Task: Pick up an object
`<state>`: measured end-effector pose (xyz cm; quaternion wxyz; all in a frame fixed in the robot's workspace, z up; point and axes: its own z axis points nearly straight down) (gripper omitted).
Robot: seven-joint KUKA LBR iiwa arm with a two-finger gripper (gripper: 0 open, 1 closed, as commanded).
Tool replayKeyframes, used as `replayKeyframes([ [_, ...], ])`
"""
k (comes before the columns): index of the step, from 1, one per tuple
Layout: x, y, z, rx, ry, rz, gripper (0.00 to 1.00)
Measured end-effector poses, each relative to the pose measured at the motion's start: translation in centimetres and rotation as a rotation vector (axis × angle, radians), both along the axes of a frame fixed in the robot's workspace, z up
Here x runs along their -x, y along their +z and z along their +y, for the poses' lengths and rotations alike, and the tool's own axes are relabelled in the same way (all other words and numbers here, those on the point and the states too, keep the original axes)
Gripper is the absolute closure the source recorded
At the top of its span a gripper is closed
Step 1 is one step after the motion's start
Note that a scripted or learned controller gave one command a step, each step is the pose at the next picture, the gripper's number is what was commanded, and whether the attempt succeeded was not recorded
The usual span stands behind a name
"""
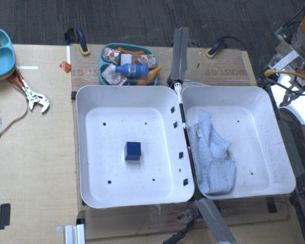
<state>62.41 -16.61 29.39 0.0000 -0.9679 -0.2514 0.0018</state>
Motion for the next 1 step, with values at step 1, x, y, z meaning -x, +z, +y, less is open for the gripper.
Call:
replayKeyframes([
  [1, -1.92, -2.61, -2.65, 0.000, -0.200, 0.001, 0.00],
])
